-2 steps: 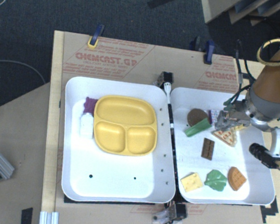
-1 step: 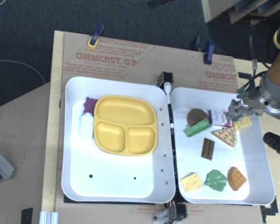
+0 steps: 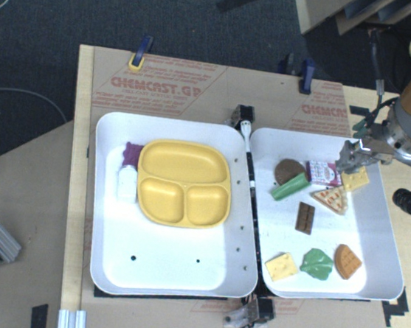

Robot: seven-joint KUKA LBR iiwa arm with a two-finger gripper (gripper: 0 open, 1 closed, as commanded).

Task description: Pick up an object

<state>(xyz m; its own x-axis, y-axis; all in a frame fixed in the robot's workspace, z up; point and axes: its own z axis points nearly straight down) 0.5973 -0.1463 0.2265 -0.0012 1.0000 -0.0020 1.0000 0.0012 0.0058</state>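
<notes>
Arm enters from the right, orange band above the wrist; gripper (image 3: 352, 157) sits low over the upper right part of the right bin (image 3: 382, 241), directly above a pink-and-white packet (image 3: 322, 172) and a small yellow piece (image 3: 357, 179). Finger state cannot be told from this angle, and nothing is visibly held. Right bin contents: brown round piece (image 3: 288, 169) touching a green stick (image 3: 290, 186); triangular pizza-like slice (image 3: 331, 199) just below the packet; dark chocolate bar (image 3: 305, 218) near centre; along the front edge, a yellow cheese block (image 3: 281, 266), a green leafy piece (image 3: 317, 263) and an orange-brown bread piece (image 3: 347, 262). Left bin (image 3: 106, 244) holds a yellow divided plate (image 3: 184, 182), with a purple item (image 3: 131, 154) and a white bottle (image 3: 126, 184) against its left side.
</notes>
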